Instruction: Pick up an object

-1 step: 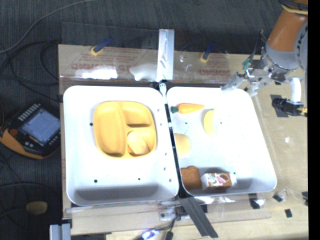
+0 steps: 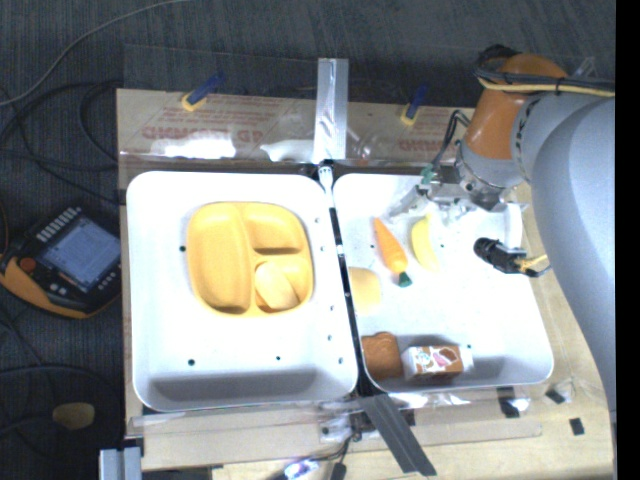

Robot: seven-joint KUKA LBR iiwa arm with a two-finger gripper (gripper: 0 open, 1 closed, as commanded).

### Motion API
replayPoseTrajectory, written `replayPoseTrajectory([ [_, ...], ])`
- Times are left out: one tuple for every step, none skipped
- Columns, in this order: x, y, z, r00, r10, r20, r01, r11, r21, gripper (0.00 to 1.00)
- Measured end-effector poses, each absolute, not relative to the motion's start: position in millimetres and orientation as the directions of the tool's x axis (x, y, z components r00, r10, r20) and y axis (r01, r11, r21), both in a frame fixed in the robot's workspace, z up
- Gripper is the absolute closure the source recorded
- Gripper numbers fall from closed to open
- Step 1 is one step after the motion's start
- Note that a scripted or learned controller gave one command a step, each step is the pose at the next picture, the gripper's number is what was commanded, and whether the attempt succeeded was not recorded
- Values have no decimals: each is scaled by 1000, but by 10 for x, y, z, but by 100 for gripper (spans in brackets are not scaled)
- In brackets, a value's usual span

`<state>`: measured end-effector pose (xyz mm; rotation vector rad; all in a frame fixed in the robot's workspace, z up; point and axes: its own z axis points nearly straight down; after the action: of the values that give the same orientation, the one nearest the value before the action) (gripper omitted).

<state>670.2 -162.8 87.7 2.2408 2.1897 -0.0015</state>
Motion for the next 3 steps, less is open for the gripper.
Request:
replayPoseTrajectory([
  [6717, -1977, 898, 40, 999, 6, 999, -40, -1, 0],
  [6386, -1648, 887, 140, 990, -1, 990, -140, 7, 0],
  [6397, -1649, 995, 139, 990, -1, 990, -139, 11, 100],
])
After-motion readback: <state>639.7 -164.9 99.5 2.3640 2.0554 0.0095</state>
